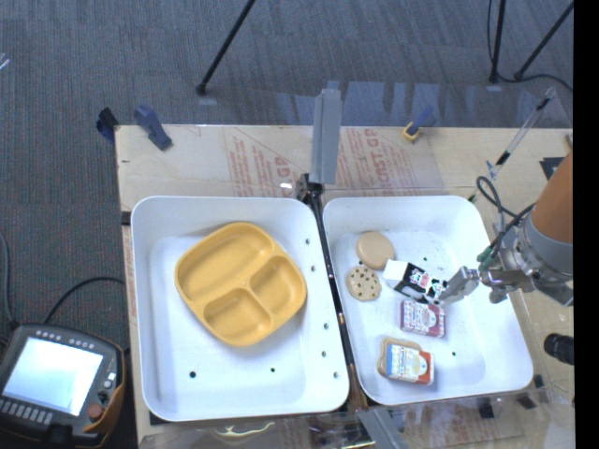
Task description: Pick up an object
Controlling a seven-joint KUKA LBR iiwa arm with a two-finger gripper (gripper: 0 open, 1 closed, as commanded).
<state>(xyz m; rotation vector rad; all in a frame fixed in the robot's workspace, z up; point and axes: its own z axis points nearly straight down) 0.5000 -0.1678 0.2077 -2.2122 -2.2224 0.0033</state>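
**Gripper low over the small carton, right bin: grasp not yet made**

The gripper [459,286] sat low in the right bin [487,223], tip just beside the black-and-white carton [415,279]. Couldn't tell whether the jaws were apart or together; too small and blurred. Nothing was visibly held between them.

Likely target was that carton, lying tilted near the bin's middle. A dark red packet [422,318] lay touching or just below it, so a sloppy close could catch both. Best approach, judged from here: centre over the carton's short side, come straight down, close only once both sides are straddled, lift vertically.

Other options: plain cookie [375,249], chocolate-chip cookie [363,283], orange-edged packet [406,361], all flat, harder to pinch. Yellow divided plate [241,283] sat alone in the left bin [154,251].
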